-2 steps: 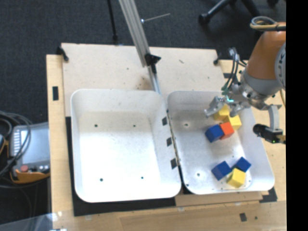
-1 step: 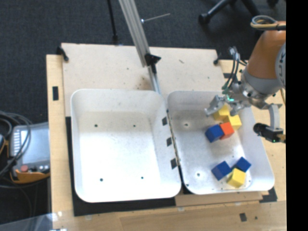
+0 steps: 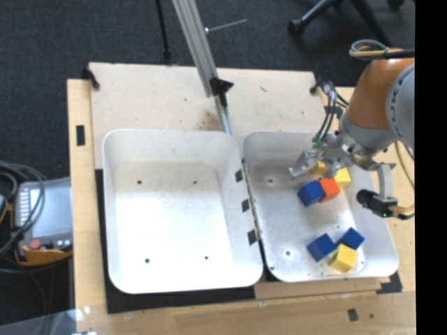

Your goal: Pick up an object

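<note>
Blocks are lying scattered in the right-hand bin point(image 3: 279, 152), and the nearest of them are sitting just below the end effector point(image 3: 312, 160), which is hanging low over the bin's upper part. A small yellow block point(image 3: 320, 166) is showing right at its tip, apparently touching or nearly so, but whether it is actually being gripped cannot be told, since the arm's wrist point(image 3: 356, 145) is covering much of that spot. Just beyond, toward the near edge of the bench point(image 3: 80, 187), a blue block point(image 3: 309, 194) and an orange block point(image 3: 329, 188) are pressing against each other, with another yellow block point(image 3: 342, 177) sitting beside the orange one. Farther off in the same direction, near the bin's front corner, two more blue blocks and a yellow one point(image 3: 343, 258) are clustering together. All are roughly cubic, so no long axis is favouring one approach. No readable writing or brand is appearing anywhere.
</note>
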`<state>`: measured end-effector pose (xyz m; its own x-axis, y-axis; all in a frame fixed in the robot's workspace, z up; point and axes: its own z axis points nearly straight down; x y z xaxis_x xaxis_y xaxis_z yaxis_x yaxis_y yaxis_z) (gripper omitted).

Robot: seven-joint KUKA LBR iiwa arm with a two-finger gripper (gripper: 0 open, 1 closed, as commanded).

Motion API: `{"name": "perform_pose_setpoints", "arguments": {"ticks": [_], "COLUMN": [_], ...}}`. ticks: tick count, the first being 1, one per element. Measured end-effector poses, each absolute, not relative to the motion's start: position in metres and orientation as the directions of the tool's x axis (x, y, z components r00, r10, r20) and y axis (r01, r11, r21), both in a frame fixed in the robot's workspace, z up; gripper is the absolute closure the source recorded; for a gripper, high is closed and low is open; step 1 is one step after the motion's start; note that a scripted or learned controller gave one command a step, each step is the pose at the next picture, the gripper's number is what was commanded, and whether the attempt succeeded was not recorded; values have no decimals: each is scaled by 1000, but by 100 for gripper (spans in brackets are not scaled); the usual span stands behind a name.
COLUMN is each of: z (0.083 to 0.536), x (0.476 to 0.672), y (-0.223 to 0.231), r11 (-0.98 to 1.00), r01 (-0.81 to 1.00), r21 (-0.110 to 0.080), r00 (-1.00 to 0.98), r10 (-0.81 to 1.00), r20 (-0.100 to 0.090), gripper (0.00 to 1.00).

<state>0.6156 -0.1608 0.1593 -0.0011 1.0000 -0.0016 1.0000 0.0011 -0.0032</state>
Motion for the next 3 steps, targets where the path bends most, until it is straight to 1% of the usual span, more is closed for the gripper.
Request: {"name": "perform_pose_setpoints", "arguments": {"ticks": [1,2,3], "z": [97,98,109], "x": [616,616,617], "y": [-164,-165,-166], "r11": [-2,-4,-7], "r01": [1000,1000,1000], "r21": [-4,0,3], "r00": [2,4,7], "r10": [1000,1000,1000], "r20": [-2,-1,-1], "gripper": [0,0,100]}}
